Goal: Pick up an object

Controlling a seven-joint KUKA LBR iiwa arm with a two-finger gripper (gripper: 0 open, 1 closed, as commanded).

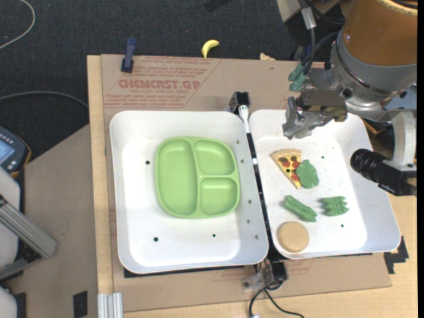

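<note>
In the right bin [351, 138] lie a pizza slice [287, 161], a dark green leafy piece [307, 174] touching it, a green pod [299, 208], a green ridged piece [334, 206] and a round tan bun [293, 236]. My gripper [298, 127] hangs over the bin's upper left part, just above the pizza slice and apart from it. Nothing is visibly held between its tips.
The left bin [132, 177] holds a green divided plate [197, 176]. A black clip [239, 101] sits at the top of the seam between the bins. A black camera [374, 167] juts in at the right. A small banana [210, 46] lies beyond the cardboard.
</note>
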